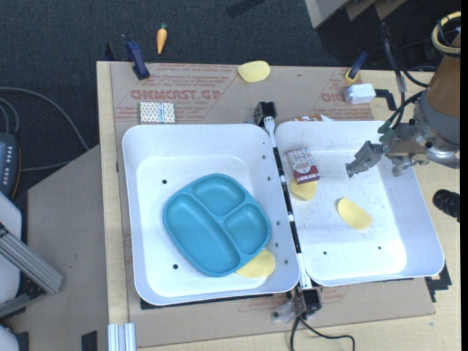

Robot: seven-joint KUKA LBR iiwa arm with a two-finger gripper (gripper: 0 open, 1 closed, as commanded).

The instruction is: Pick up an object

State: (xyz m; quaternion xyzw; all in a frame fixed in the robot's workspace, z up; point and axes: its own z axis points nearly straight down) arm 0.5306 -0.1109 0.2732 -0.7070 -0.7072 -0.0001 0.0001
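Note:
The right bin (409,262) holds a small red and white box (301,165) near its left wall. A yellow piece (304,189) lies just below the box, and another yellow piece (354,213) lies near the bin's middle. My gripper (377,167) hangs over the upper right part of this bin, right of the box and above the middle yellow piece. Its fingers are spread open with nothing between them. In the left bin (146,152) a blue divided plate (216,224) partly covers a yellow piece (257,265).
Outside the bins, the bench carries a yellow piece (254,71), a patterned packet (157,112), a blue clip (137,59) and a white block (360,92). A small carrot (161,39) lies on the floor beyond. Black clamps join the bins along their shared wall (281,189).

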